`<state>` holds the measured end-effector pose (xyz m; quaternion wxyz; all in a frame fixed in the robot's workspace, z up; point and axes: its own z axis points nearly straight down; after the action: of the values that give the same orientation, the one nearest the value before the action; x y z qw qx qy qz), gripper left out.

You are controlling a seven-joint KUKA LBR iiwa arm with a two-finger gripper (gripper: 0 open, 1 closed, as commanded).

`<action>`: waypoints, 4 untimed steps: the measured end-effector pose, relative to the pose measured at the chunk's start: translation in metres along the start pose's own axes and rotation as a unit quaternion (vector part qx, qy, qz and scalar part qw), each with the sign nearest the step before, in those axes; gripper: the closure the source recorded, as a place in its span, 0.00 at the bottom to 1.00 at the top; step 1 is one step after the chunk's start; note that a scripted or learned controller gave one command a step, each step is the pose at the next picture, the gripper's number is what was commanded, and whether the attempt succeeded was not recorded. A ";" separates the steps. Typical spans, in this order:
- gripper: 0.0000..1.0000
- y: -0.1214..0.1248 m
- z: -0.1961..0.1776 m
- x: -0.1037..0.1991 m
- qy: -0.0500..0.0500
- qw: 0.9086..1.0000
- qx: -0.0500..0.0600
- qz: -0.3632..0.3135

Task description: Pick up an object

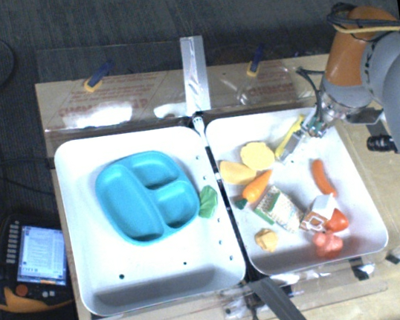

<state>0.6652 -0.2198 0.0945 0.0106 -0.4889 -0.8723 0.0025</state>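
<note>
Arm [364, 54]: comes in from right, wrist over far-right corner of right bin [363, 190]; we read this as a hover/approach pose, not a grasp.
Gripper [314, 127]: at far-right corner of right bin, tip near a yellow strip-like item [289, 140]. Too small and blurred; we cannot tell if open or closed, nor whether it touches the strip.
Held obj: nothing seen held.
Task obj: any item will do; candidates all lie in right bin, none lifted yet, by our judgement.
Right bin contents: yellow round piece [257, 155] far-centre; carrot [255, 186] just near of it, lying at a slant; orange sausage [322, 177] on right side, apart from others; printed packet [277, 207] centre; small yellow lump [266, 239] near-left; red pieces [329, 237] with a small carton [319, 213] near-right, touching.
Left bin [84, 234]: blue divided tray [147, 194]; green item [207, 201] at its right edge, beside the bin wall.
Obstruction: centre cluster packed close, so neighbours may get nudged. We think the sausage is the clearest pick.
Surroundings: handheld pendant [33, 259] well left of bench; cables far-left.
</note>
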 end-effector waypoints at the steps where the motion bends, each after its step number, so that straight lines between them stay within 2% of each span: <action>1: 0.00 0.000 0.006 0.021 -0.012 0.998 -0.010 0.062; 2: 0.00 -0.066 -0.070 0.036 -0.008 0.991 -0.007 0.131; 3: 0.00 -0.082 0.000 0.055 -0.005 0.988 -0.012 0.156; 4: 0.00 -0.082 0.001 0.055 -0.004 0.988 -0.011 0.156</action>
<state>0.5664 -0.2158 0.0958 0.0008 -0.6190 -0.7854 -0.0034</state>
